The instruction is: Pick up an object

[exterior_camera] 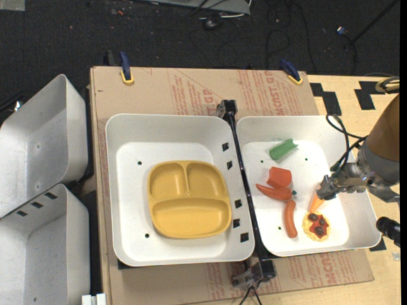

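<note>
The right bin (305, 246) holds several toy foods: a green piece (282, 149) at the back, a red pepper (277, 183) in the middle, an orange-red sausage (290, 219) toward the front, a small pizza slice (317, 226) at the front right and an orange carrot (316, 203) just behind it. My gripper (327, 189) is low over the right side of this bin, its tip right at the carrot's upper end. The arm's wrist hides the fingertips.
The left bin (127, 189) carries a yellow divided plate (189, 199). A black clamp bar (238, 170) runs between the two bins. Two spare white bins (38, 170) lie off the bench at the left. Cables trail along the right bin's far right edge.
</note>
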### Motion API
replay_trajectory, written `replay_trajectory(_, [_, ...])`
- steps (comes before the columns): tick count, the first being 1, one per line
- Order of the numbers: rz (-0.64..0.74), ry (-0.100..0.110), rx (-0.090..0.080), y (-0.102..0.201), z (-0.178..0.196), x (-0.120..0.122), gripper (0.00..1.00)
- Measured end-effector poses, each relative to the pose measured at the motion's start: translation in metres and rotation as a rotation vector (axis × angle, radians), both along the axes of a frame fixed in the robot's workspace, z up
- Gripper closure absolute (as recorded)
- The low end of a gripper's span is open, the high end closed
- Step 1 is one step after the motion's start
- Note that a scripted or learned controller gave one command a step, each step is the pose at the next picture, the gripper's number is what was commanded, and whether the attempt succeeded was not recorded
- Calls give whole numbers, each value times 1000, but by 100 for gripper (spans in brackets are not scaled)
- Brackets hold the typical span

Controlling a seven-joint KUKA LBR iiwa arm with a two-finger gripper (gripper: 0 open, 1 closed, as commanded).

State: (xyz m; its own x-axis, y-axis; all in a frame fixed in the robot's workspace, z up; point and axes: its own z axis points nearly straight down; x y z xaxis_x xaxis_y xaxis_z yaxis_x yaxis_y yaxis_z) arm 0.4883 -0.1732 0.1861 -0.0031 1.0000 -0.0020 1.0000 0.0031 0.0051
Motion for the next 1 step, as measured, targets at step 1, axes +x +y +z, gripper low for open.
replay_trajectory(1, [1, -1, -1, 6, 48, -5, 100])
